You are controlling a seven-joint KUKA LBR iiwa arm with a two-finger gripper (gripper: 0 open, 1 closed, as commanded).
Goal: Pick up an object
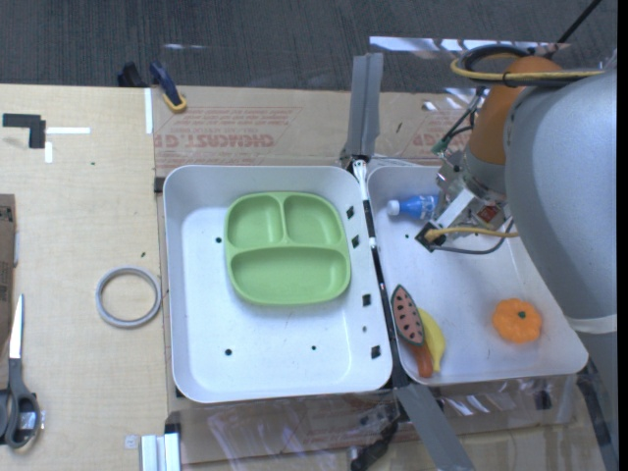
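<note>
The right bin (471,366) holds a small blue and white bottle (412,205) at its far left and an orange pumpkin-like toy (517,321) at the near right. A watermelon slice (406,313), a yellow banana (431,342) and a red piece (422,363) lie by its left wall. My gripper (459,196) hangs low over the far part of this bin, just right of the bottle, and the grey arm covers much of it. In the left bin (196,361) lies a green divided plate (287,247).
On the bench left of the bins lie a grey tape ring (129,295) and scissors (17,400). A blue and yellow clamp (169,86) sits at the far edge. The upright divider (365,106) stands between the bins at the back.
</note>
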